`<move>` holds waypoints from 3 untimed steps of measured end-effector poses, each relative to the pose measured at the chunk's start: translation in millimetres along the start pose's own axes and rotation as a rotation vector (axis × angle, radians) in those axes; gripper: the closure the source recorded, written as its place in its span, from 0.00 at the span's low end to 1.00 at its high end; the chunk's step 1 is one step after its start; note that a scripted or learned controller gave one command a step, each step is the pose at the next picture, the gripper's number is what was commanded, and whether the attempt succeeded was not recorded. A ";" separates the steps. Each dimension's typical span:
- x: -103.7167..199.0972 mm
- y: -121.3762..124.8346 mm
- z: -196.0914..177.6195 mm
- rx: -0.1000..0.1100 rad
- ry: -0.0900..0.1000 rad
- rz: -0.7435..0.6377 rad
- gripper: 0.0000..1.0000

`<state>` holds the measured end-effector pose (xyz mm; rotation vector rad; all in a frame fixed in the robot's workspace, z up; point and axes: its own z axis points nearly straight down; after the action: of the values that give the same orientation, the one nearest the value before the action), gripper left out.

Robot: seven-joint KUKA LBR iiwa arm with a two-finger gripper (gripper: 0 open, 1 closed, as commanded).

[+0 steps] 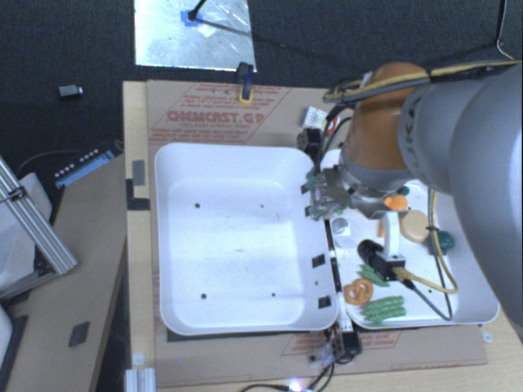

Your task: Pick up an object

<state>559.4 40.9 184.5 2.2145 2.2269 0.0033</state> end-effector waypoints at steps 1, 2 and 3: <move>25.6 -40.4 0.4 0.004 -0.001 0.001 1.00; -0.8 -1.3 -104.6 -0.011 -0.001 0.002 1.00; 44.7 108.3 -153.4 -0.012 0.000 -0.003 1.00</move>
<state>667.1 86.1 338.2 2.2051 2.2240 0.0166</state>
